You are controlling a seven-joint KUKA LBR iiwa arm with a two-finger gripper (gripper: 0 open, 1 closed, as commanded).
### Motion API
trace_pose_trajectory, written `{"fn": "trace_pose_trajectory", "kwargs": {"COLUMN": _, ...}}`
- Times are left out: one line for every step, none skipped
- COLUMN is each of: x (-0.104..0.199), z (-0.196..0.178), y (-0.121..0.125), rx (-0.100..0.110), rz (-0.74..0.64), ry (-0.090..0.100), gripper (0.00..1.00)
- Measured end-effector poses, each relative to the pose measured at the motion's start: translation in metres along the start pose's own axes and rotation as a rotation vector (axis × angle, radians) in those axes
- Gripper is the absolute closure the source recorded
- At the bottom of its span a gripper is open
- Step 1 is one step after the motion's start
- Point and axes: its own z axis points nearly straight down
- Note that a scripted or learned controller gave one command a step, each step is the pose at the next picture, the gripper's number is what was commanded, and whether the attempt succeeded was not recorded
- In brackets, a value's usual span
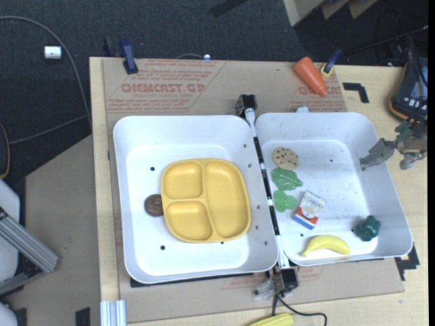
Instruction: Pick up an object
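The left bin (129, 202) holds a yellow tray (204, 200) with a brown disc (153, 205) touching its left edge; the right bin (380, 189) holds a cookie (285, 157), two green leaves (285, 188), a small carton (309, 208), a banana (325, 246) and a dark green lump (367, 229) near its front right corner; on the surface behind lies an orange carrot (311, 77); the jaws (389, 152) hang at the right bin's right rim, holding nothing; how wide they stand I cannot tell.
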Motion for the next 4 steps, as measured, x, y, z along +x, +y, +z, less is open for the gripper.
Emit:
{"fn": "trace_pose_trajectory", "kwargs": {"x": 0.077, "z": 0.116, "y": 0.043, "rx": 0.001, "rz": -0.001, "ry": 0.001, "gripper": 0.00}}
{"fn": "trace_pose_trajectory", "kwargs": {"x": 0.107, "z": 0.172, "y": 0.055, "rx": 0.000, "rz": 0.000, "ry": 0.002, "gripper": 0.00}}
{"fn": "trace_pose_trajectory", "kwargs": {"x": 0.100, "z": 0.173, "y": -0.044, "rx": 0.002, "rz": 0.001, "ry": 0.001, "gripper": 0.00}}
{"fn": "trace_pose_trajectory", "kwargs": {"x": 0.061, "z": 0.113, "y": 0.057, "rx": -0.001, "rz": 0.000, "ry": -0.001, "gripper": 0.00}}
